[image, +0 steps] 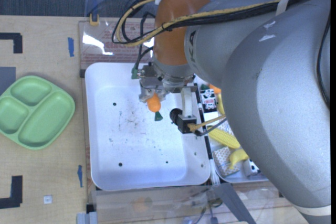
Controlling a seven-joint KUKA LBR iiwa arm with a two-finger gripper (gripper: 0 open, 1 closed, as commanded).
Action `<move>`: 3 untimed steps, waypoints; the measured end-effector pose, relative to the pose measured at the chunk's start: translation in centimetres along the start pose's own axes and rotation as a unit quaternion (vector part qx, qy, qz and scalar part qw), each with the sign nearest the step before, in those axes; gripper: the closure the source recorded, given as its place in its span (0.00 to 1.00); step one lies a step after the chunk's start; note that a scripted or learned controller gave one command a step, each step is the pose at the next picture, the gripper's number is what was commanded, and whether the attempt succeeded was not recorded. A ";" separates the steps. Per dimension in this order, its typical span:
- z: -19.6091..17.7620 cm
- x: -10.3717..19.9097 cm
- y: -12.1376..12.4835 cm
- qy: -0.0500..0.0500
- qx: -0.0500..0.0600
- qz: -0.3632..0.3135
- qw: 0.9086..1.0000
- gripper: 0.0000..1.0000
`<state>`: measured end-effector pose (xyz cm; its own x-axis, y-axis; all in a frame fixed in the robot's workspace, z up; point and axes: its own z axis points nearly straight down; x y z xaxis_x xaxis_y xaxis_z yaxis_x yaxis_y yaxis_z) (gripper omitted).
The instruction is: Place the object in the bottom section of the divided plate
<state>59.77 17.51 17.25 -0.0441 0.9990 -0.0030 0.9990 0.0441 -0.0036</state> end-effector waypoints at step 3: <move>8.6 4.2 6.7 0.000 0.012 -0.128 0.992 1.00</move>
